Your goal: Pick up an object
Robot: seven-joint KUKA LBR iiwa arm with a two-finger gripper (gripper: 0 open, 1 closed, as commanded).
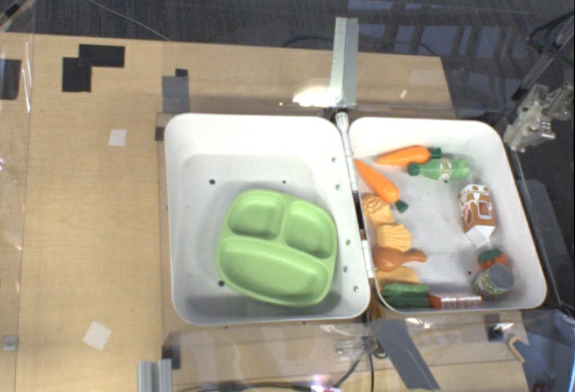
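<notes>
carrots [402,155] and other small plastic toy food lie in the right bin [508,156]: light, stiff, slippery; best pinched across the middle. gripper [536,122] sits beyond that bin's far right corner, grip state unclear.

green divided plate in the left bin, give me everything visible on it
The green plate is a light green, matte, plastic-looking tray with rounded corners and three compartments: two smaller ones along its upper side, one long one below. It lies flat and right side up, turned slightly askew, on the floor of the left bin, toward the lower right. Nothing sits on it. Its right edge lies close to the bin's right wall; contact can't be judged.
</notes>
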